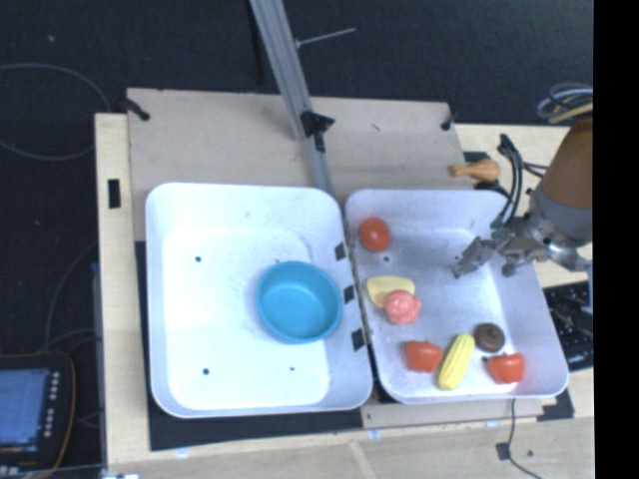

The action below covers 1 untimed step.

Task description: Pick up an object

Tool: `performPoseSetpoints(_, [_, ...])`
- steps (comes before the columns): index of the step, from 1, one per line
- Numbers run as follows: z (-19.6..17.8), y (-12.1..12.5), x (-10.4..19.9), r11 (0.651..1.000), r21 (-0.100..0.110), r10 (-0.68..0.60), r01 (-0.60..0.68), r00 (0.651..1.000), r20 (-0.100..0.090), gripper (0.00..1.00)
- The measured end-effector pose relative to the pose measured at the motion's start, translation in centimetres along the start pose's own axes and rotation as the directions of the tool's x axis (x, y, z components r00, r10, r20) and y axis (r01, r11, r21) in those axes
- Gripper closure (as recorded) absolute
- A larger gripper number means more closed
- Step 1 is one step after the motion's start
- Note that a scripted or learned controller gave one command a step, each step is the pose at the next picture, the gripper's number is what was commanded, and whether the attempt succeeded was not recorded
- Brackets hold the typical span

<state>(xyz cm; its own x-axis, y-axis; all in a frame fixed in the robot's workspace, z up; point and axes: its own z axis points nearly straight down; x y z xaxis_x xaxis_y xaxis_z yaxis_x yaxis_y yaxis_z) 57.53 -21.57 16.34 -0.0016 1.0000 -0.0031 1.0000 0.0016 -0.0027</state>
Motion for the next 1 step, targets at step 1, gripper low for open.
performPoseSetpoints(1, [5.77,0.87,0.18,1.0,0.0,-0.005,0.005,1.0,0.0,0.0])
